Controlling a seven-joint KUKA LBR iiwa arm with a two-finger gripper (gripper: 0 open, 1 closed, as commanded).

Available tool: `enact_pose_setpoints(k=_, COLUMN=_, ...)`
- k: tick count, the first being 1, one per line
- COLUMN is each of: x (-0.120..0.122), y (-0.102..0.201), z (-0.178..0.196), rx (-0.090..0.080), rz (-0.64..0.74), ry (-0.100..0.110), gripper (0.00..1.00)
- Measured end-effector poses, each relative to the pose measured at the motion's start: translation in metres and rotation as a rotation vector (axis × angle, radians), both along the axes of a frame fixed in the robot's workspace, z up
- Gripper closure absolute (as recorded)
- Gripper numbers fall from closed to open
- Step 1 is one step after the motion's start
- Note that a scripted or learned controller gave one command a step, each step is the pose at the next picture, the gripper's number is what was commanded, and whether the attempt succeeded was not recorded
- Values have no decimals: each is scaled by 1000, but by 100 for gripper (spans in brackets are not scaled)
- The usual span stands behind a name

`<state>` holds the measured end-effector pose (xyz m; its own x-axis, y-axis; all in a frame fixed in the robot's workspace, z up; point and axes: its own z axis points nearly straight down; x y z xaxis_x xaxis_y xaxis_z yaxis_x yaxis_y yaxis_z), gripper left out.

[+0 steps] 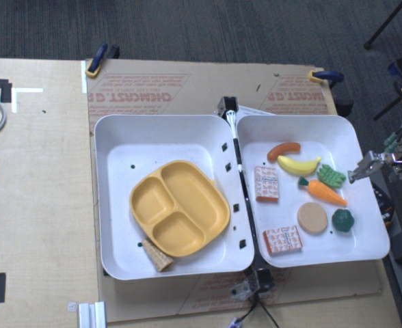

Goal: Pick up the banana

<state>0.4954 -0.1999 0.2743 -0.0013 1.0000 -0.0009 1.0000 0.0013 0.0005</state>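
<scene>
Camera view: I see the banana [299, 164] in the right bin [365, 251], upper middle, lying roughly level. A sausage [284, 149] sits just above it, a green leafy piece [331, 176] and a carrot [326, 193] just to its lower right. The gripper [362, 170] is at the bin's right rim, near the banana but apart from it, with the leafy piece between them. I can't tell its opening from here; nothing visible in it. The yellow divided plate [180, 208] is in the left bin [112, 183].
</scene>
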Motion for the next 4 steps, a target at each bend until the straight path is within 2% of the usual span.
enact_pose_setpoints(k=1, x=69, y=21, z=-41, rx=0, rz=-74, ry=0, gripper=0)
enact_pose_setpoints(k=2, x=104, y=58, z=-171, rx=0, rz=4, ry=1, gripper=0)
enact_pose_setpoints(k=3, x=139, y=-3, z=-179, rx=6, rz=-1, ry=-2, gripper=0)
enact_pose_setpoints(k=4, x=139, y=-4, z=-170, rx=2, rz=2, ry=-3, gripper=100)
